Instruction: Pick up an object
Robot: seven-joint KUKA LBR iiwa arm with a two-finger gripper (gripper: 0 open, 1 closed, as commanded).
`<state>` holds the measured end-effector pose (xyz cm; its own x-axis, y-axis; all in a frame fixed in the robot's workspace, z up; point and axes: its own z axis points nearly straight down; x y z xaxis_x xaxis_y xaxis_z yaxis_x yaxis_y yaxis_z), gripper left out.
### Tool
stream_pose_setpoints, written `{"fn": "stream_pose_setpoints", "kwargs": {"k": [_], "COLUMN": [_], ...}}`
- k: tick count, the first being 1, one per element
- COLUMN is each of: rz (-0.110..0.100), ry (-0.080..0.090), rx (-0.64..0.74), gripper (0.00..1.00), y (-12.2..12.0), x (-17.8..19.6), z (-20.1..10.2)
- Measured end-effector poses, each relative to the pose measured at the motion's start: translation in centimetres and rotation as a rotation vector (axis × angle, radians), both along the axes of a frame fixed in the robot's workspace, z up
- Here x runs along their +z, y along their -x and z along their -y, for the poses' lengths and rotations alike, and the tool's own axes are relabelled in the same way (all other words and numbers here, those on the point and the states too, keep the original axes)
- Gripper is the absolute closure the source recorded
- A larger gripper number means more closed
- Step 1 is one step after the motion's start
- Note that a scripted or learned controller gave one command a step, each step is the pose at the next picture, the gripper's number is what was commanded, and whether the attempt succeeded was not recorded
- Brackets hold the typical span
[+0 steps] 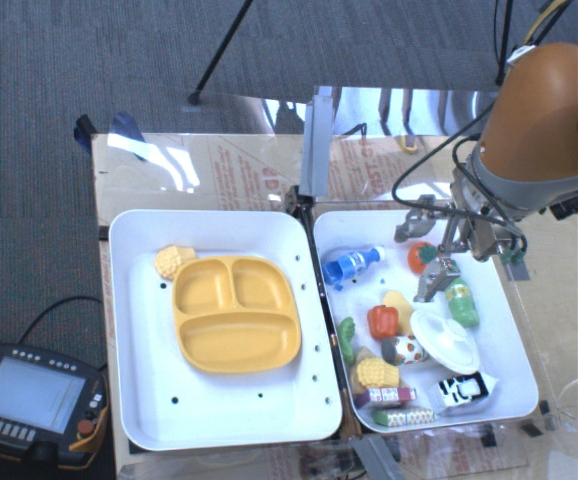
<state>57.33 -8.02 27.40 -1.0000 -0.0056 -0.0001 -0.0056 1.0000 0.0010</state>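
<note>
Reaching in from the right of the frame with the gripper point(424, 260) low over the upper part of the right bin point(525, 368), jaws spread wide and closed on nothing. Straddling a small red tomato-like toy point(418, 255), most likely the thing to be picked, lying free on the bin floor with one jaw to its upper left and the other to its lower right; probably lined up this way for a straight close around it. Crowded just beside it by a green toy point(461, 306) to the lower right and a blue bottle point(352, 264) to the left, so risking a nudge rather than a grasp. Farther down the same bin, heaped near one another: a red pepper point(383, 320), a white dish point(445, 338), a corn cob point(377, 373) and a black-and-white box point(464, 388). In the left bin point(129, 368), well apart from the arm, a yellow divided plate point(237, 313) lying flat with a small yellow toy point(173, 260) at its upper left corner. Beneath both bins, a bench point(209, 168) under glossy clear sheeting; around it grey carpet point(69, 48), stand legs at the top of the frame, and a teach pendant point(29, 398) at lower left.
</note>
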Motion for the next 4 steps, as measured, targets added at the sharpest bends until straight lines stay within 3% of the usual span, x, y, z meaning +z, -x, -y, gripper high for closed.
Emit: {"fn": "stream_pose_setpoints", "kwargs": {"k": [1,3,4], "rz": [0.0,0.012,0.016], "ry": [0.0,0.0,0.0], "rx": [0.007,-0.097,-0.092], "gripper": [0.0,0.0,1.0], "y": [5.0,2.3,2.2], "x": [-15.9,-17.5,-16.4], "z": [0.7,1.5,1.4]}}
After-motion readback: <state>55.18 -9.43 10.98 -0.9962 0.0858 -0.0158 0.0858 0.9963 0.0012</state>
